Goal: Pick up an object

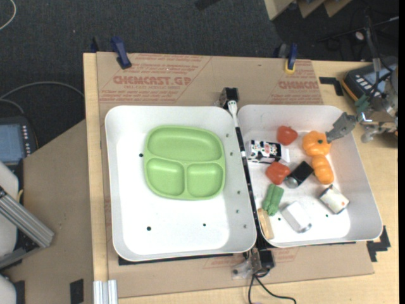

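The right bin (357, 189) holds several small objects. Among them are a red tomato-like piece (286, 135), an orange pumpkin (315, 143), a second orange piece (323, 168), a black-and-white patterned block (264, 150), a red piece (277, 171), a black item (299, 174), a green item (273, 199), a pale grey-white item (295, 217) and a white cylinder with an orange end (333, 199). My gripper (345, 125) hangs over the bin's upper right rim, just right of the pumpkin, with nothing seen in it.
The left bin (126, 220) holds a green divided plate (185, 162). A wooden stick (262, 223) lies by the right bin's lower left wall. Blue and yellow clamps (120, 51) pin the cardboard sheet at the back. Cables and gear sit at the right edge.
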`<action>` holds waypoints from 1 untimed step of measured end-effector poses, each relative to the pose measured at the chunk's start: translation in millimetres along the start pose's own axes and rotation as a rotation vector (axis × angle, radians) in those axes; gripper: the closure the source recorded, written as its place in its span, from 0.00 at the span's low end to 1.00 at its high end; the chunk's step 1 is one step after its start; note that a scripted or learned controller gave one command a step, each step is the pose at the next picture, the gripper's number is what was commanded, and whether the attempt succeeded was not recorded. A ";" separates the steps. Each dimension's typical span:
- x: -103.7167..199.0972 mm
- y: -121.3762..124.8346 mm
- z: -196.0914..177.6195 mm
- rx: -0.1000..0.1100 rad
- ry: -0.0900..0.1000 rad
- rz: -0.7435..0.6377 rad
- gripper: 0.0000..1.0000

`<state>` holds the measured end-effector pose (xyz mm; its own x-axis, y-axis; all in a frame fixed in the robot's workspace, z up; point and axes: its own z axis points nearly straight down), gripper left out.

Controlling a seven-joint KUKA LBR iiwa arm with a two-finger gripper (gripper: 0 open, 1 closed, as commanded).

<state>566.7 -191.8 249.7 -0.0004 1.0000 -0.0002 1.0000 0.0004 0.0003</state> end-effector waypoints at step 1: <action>-0.2 0.8 -11.1 -0.004 -0.002 -0.001 1.00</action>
<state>567.4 -192.0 260.8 -0.0013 1.0000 -0.0019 1.0000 0.0014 0.0040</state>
